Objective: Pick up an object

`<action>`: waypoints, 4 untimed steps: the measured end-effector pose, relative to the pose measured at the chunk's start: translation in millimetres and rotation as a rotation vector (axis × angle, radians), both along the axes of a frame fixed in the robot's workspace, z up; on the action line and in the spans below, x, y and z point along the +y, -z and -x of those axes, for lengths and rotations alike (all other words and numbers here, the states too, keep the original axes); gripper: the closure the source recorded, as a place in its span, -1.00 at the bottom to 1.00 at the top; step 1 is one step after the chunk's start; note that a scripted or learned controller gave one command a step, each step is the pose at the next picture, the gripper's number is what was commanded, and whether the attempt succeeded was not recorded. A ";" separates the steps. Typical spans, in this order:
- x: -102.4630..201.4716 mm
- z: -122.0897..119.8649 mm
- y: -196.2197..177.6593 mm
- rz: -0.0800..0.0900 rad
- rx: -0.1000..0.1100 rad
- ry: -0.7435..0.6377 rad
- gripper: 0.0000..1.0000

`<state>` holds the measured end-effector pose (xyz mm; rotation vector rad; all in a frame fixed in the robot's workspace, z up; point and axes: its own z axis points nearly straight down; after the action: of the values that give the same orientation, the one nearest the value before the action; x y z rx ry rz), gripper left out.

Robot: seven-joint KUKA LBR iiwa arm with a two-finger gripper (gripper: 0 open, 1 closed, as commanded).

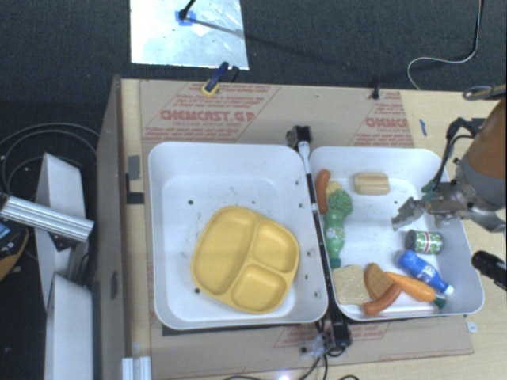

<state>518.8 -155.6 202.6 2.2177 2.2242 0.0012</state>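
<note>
Pincer (413, 212) hovers above green can (428, 242) (right bin (412, 161)).

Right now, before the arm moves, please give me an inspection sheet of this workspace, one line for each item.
Surface: two white bins, left bin and right bin, on a cardboard-covered bench.
Job's things: right bin holds bread roll, green can, blue bottle, carrot, sausage, green toy, toast slice.
Clutter: yellow divided plate in the left bin.
Grippers: tool over the right bin, above the can, holding nothing.
Cables: white cable on the floor behind; black cables at left.
Surroundings: dark carpet, shiny sheet.
</note>
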 end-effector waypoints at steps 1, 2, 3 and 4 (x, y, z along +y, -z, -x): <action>-37.7 -20.2 40.4 0.001 0.001 0.002 -1.00; -37.3 -11.5 81.6 0.005 -0.012 0.000 -1.00; -28.4 -89.4 118.4 0.000 -0.001 -0.001 -1.00; -41.6 -51.7 118.2 0.001 0.000 0.001 -1.00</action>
<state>570.5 -197.2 84.4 2.2188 2.2220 -0.0002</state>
